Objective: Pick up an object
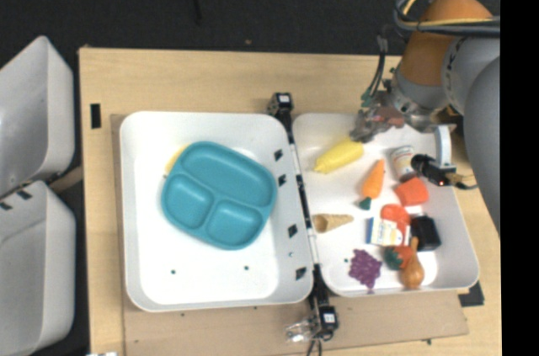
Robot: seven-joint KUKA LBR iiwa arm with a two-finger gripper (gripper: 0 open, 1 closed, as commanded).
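A: You're looking down on a pale wooden worktop (101,85) against a dark floor, with two white bins side by side. The left bin (143,262) holds a teal divided plate (219,194). The right bin (337,131) is where your pickings are.

B: And the arm?

A: It reaches in from your right, and the tool (368,127) sits low over the far edge of the right bin, just beside the yellow corn-shaped toy (339,155). You can't tell how far open the tool is; its tip is a dark blur, and nothing shows held in it.

B: So the yellow toy is the target?

A: That's my reading, since it's the nearest thing. It lies tilted, one end toward the tool, apart from the orange carrot (373,178) and the ice-cream cone (332,221).

B: How do you do it well?

A: Shift the tool onto the toy's middle, not its tapered end, and turn the wrist so it closes across the narrow width. Come straight down, close, then lift slowly; a rounded toy may squirt out. Stay off the bin wall, and avoid the crowded cluster near the purple grapes (365,267)
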